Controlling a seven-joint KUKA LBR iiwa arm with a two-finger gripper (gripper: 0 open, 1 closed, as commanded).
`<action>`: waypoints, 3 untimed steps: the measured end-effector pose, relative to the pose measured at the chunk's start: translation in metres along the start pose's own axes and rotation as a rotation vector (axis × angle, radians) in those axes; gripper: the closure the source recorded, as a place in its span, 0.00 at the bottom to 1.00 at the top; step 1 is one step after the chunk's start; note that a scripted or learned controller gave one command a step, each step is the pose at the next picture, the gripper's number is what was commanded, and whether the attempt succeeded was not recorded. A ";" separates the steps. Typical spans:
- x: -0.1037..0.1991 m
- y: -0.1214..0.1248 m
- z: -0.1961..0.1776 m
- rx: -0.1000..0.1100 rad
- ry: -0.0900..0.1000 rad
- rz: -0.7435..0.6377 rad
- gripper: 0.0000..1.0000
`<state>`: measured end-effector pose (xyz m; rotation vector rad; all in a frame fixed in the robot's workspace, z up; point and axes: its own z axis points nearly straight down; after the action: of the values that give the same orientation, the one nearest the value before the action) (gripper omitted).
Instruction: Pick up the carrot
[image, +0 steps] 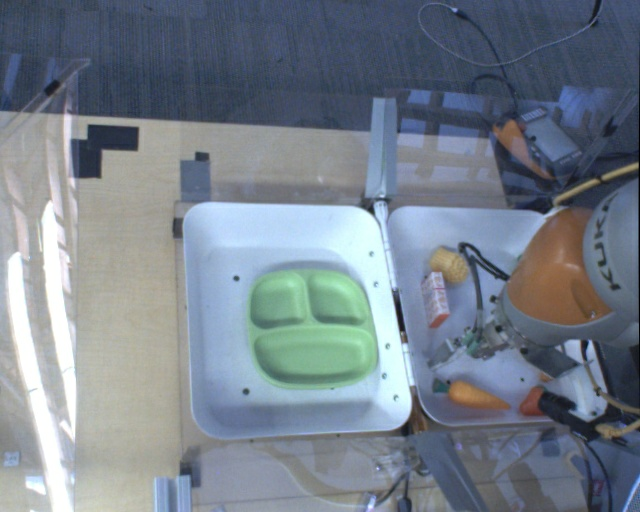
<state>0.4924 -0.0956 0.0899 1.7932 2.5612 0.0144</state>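
Lying on the floor of the right-hand shallow white bin (415, 300), near its lower edge, the small orange carrot with a green stub at its left end (474, 396) is untouched; it rests flat, pointing toward the lower right of the frame, with nothing closed around it. Just above it and slightly to the left, the metal two-finger pincer (468, 345) hangs over the bin floor, close to the carrot but apart from it. Its tips are too small and cluttered with cables to read, so whether it is spread or closed cannot be told; no object is visible between them. Behind it, toward the right edge of the frame, rises the grey arm with its wide orange band (555, 275).

By this showing the pick has not been made: the carrot is not lifted and not gripped. What remains, as a judgement, is to bring the pincer down over the carrot, close on it and raise it.

Other things share the same bin: a yellow corn cob (450, 265) toward the upper middle, a small red-and-white carton (435, 299) just below it, and a red-orange piece (532, 402) to the right of the carrot. The left-hand white bin (215, 300) holds a green divided plastic plate (312, 328). Both bins sit on the pale wooden desk (120, 330).
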 end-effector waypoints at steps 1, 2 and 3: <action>-0.001 0.000 0.000 0.000 0.000 -0.133 0.00; -0.002 0.003 -0.012 -0.007 -0.002 -0.134 1.00; 0.002 0.006 -0.001 0.003 0.000 -0.167 1.00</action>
<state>0.4977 -0.0918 0.0907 1.5734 2.7025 0.0088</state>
